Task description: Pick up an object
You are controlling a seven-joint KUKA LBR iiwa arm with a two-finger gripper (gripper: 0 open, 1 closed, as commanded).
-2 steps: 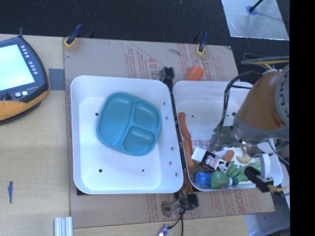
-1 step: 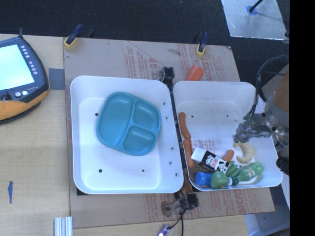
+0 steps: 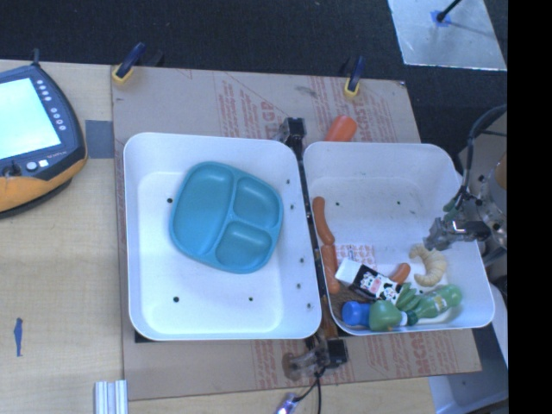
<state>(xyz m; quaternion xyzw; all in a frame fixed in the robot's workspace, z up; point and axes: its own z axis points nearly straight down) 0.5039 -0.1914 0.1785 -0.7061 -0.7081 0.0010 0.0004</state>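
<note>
The gripper [image 3: 450,229] hung over the right side of the right bin [image 3: 379,158], just above the pale, curled, croissant-like piece [image 3: 429,266]. How it stood, wide or narrow, could not be told; the metal parts blurred together there, and nothing showed clearly between them. The pale piece lay on the bin floor, touching or nearly touching the gripper's lower end.

Along the bin's near edge the clutter crowded in: a green bottle-shaped toy [image 3: 431,304] lying on its side, a green pear-like piece [image 3: 385,316] beside it, a blue ball [image 3: 354,312] to its left, and a small black-and-white carton [image 3: 373,280] tilted above them. A small orange piece [image 3: 401,272] sat between the carton and the pale piece. A long orange-brown sausage shape [image 3: 324,235] ran down the bin's left wall.

Over in the left bin [image 3: 155,317], a teal divided plate [image 3: 227,216] lay flat, alone.

Outside the bins, an orange object [image 3: 341,128] rested on the cardboard sheet [image 3: 250,102] behind the right bin. Two clamps [image 3: 128,65] pinned the sheet at the far edge, and a handheld control pendant [image 3: 34,141] sat at the bench's left.
</note>
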